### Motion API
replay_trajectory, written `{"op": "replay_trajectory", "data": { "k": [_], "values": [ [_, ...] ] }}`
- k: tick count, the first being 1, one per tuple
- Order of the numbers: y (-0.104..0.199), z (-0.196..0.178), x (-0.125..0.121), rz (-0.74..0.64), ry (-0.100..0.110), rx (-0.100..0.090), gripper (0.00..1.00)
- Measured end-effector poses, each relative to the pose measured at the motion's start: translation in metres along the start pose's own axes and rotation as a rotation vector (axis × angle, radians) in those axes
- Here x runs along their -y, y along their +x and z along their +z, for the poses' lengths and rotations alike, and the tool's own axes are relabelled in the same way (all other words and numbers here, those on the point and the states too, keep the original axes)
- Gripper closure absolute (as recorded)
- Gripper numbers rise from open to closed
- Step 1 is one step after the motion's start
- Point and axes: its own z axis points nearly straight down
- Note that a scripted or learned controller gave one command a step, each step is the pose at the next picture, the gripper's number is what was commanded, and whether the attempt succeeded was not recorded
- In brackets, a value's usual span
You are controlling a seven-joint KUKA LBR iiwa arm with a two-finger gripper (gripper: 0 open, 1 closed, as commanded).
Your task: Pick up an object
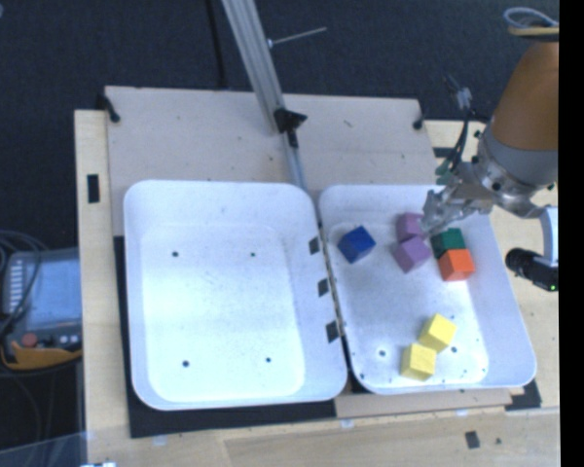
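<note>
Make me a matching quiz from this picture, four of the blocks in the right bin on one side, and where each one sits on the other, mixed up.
Things:
1. blue block
2. orange block
3. green block
4. yellow blocks

Places:
A. near the bin's front edge, two together
B. nearest the divide between the bins, apart from the others
C. just in front of the green block, touching it
D. right by the gripper, behind the orange block

Pairs: 1-B, 2-C, 3-D, 4-A

A pale wooden bench (92, 261) carries two shallow white bins side by side, left bin (224, 290) and right bin (501, 329)
</note>
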Motion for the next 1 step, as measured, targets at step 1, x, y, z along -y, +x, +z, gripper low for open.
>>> {"op": "replay_trajectory", "data": {
  "k": [1],
  "values": [
    [0.0565, 0.0141, -0.0077, 0.000, 0.001, 0.000, 1.00]
  ]
}}
